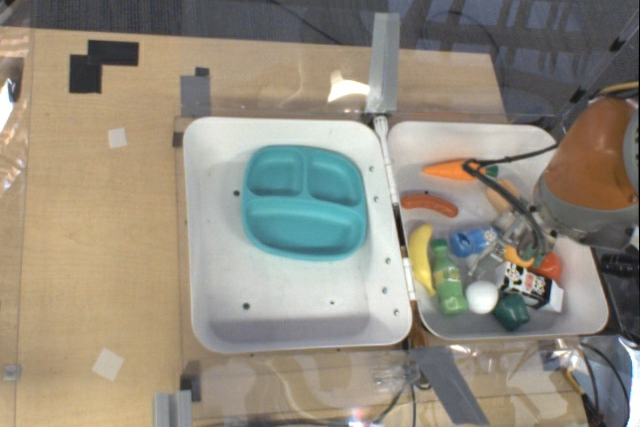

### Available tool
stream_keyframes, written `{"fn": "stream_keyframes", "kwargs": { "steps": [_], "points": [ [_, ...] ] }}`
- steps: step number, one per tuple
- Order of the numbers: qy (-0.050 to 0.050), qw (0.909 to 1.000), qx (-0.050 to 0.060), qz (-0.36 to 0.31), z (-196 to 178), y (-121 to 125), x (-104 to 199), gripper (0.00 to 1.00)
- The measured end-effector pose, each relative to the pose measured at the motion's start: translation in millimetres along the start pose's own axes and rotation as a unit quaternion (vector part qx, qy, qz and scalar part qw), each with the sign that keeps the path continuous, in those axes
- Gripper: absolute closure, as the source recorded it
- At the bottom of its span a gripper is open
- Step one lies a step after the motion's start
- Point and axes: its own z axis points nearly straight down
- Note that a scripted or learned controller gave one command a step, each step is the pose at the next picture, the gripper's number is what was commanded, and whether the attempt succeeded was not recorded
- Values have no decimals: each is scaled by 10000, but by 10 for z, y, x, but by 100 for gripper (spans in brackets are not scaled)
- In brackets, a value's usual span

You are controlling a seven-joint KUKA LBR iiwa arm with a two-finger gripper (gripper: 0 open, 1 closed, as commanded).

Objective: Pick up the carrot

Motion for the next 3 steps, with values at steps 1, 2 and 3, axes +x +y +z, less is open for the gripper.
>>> {"fn": "stream_keyframes", "kwargs": {
  "steps": [1,2,3],
  "points": [
    [-7,9986,-2,523,2,837,-31,0],
    [17,9801,8,1986,27,1004,-386,0],
    [243,9424,199,3330,68,1114,-717,0]
  ]
}}
